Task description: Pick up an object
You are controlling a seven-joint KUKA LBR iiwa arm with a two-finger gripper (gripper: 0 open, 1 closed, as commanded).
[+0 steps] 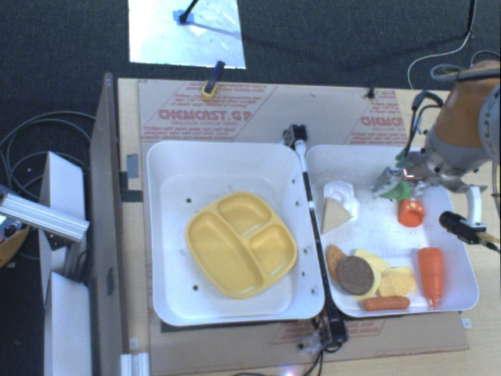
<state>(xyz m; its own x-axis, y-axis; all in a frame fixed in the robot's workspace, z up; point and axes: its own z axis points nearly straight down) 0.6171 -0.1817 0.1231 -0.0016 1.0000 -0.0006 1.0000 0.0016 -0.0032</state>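
Two-finger gripper (403, 180) hovers just above small red-orange plastic tomato (411, 211) — finger spread indiscernible; descent should centre squarely over it before closing.

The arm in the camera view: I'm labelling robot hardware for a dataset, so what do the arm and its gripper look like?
The arm is a rounded grey body with a broad orange band above the wrist. Dark cables loop along its left side. Below it sits a grey metallic gripper with small green and red details, too blurred to make out further. A white bracket and a black cylindrical part stick out beneath the wrist.
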